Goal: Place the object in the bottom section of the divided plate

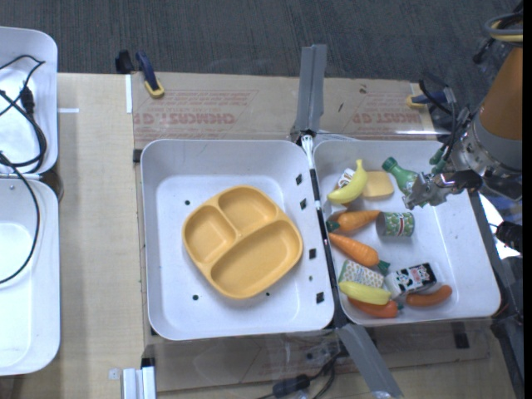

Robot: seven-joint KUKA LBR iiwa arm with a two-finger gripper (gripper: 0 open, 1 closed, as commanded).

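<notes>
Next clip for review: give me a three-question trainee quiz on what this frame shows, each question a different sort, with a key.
1. True or false: the divided plate lies in the left bin with nothing in its sections.
2. Multiple choice: the gripper is above which place? A) the plate B) the right bin C) the bare bench
3. Fill in: the yellow fruit at the right bin's top left is a ____.

Key
1. True.
2. B; it sits over the bin's upper part, beside the green bottle.
3. banana.
</notes>
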